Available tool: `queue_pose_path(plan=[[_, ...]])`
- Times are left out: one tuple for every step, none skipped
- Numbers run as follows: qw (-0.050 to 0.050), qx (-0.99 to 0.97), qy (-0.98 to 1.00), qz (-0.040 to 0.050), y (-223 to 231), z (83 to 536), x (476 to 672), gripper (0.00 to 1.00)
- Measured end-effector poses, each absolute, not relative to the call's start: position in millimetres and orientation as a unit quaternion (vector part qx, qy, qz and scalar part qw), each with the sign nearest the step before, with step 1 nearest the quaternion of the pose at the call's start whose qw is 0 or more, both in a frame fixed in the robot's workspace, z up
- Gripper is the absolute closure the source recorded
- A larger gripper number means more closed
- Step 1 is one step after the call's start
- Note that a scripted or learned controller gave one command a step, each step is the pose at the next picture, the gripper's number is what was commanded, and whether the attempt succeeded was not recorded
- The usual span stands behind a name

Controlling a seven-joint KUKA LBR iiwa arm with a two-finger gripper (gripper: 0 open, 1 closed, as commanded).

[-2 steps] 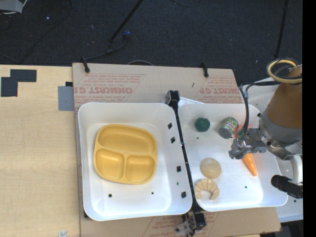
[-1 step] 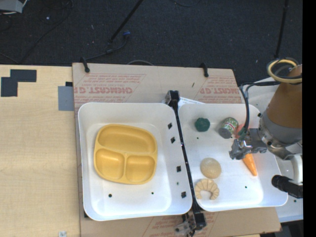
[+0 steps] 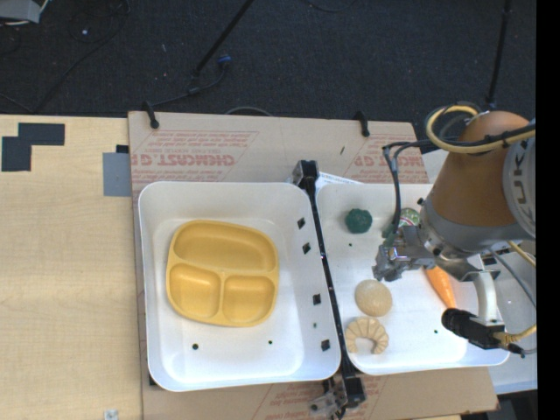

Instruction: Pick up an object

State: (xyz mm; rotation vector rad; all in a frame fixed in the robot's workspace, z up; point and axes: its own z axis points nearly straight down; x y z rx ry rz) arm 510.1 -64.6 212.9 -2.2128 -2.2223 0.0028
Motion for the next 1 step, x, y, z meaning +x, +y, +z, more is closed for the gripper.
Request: queue_pose_path(plan=[[0.002,-0.705,-0.709,0.0002,-14.5,225.7,516.8,1.00]])
